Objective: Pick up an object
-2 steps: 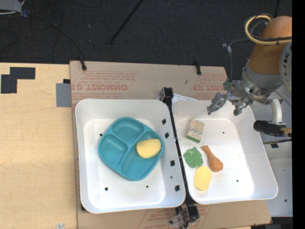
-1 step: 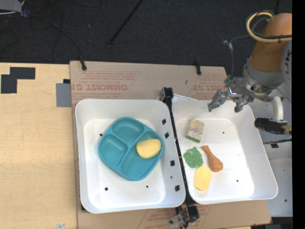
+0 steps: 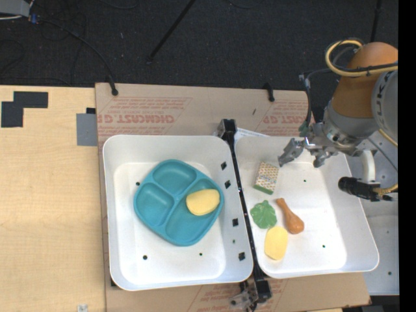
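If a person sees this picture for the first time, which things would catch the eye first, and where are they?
Probably the teal divided plate in the left bin, with a yellow piece lying on its right side. Next, the arm's orange band at the upper right, with the gripper spread open above the right bin. In that bin lie a patterned block, a green piece, an orange piece and a yellow one.
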`<state>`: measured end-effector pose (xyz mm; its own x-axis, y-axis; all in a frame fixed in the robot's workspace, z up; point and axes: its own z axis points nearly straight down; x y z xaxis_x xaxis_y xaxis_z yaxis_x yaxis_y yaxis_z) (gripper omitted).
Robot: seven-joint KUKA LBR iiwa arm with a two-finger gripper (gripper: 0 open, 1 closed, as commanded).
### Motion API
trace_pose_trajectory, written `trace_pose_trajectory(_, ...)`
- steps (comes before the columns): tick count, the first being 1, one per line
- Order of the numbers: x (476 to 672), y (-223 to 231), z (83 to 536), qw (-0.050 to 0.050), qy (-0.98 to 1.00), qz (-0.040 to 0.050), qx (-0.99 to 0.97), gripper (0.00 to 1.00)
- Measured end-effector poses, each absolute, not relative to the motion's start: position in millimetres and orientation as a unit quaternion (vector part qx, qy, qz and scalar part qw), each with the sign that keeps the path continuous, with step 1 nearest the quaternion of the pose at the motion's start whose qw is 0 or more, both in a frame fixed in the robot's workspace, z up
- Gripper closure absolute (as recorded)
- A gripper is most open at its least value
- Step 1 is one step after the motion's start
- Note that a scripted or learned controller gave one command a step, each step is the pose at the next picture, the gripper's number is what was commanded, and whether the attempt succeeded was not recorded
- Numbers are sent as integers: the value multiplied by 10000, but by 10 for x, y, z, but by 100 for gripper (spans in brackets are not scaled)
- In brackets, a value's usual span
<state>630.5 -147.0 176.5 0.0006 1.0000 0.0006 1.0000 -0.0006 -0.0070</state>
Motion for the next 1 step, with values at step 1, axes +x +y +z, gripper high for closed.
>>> trace_pose_trajectory(1,6274,-1530,1308,25,-7070,20,-7072,0)
